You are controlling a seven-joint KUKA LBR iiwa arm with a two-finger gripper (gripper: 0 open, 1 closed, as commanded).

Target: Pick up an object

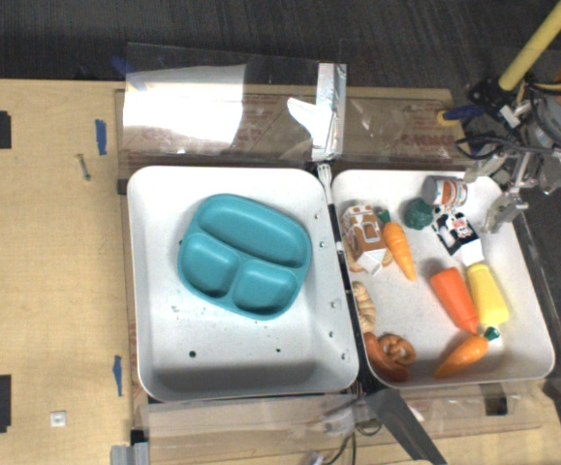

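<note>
The pale wooden counter (38, 289) carries two shallow white bins side by side. The left white bin (154, 337) holds a teal plastic divided plate (245, 254), three compartments showing, lying flat a little above the bin's middle.

The right white bin (527, 347) holds the small things. Along its left wall sits a brown and white toy house-shaped block (362, 236), with a small orange carrot (399, 249) lying just beside it on the right. Below those lies a tan knobbly piece (363, 304) and, near the front corner, a reddish-brown pretzel-like toy (390, 350). Toward the right side, an orange-red cylinder (453, 298) lies beside a yellow bottle-shaped toy (488, 295), the two touching or nearly so, and a second orange carrot with a green tip (464, 354) lies below them. Near the far wall are a dark green round piece (418, 214), a small can with a red and white label (446, 193) and a black and white figure (456, 229).

The arm's pincer (513, 187) hangs over the far right corner of that bin, amid cables and metal parts. How its fingers stand I cannot tell from here, and I see nothing between them.
</note>
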